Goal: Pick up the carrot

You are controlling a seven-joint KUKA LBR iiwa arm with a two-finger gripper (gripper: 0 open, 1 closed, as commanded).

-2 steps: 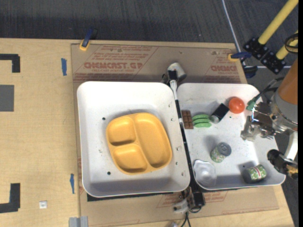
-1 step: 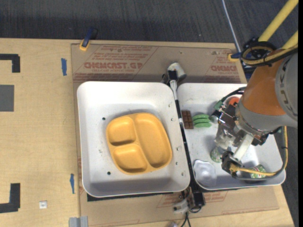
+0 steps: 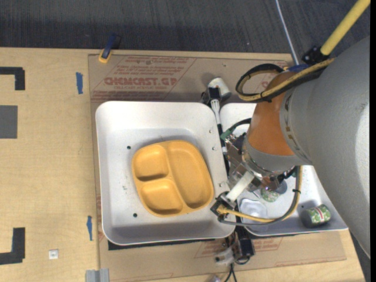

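Yellow divided plate (image 3: 173, 176) sits in left bin (image 3: 111, 157), centre of frame, compartments bare. Grey arm with orange band (image 3: 267, 131) hangs low over right bin (image 3: 320, 184), centre-right of frame, blocking most of it. Gripper (image 3: 258, 187) buried under wrist and cables; pincer state — cannot tell. Carrot: can't place it, likely hidden beneath arm in right bin. Green-labelled can (image 3: 315, 215) at lower right corner of that bin. Judgement: pick not confirmed, nothing seen lifted; grasp and lift look yet to come.
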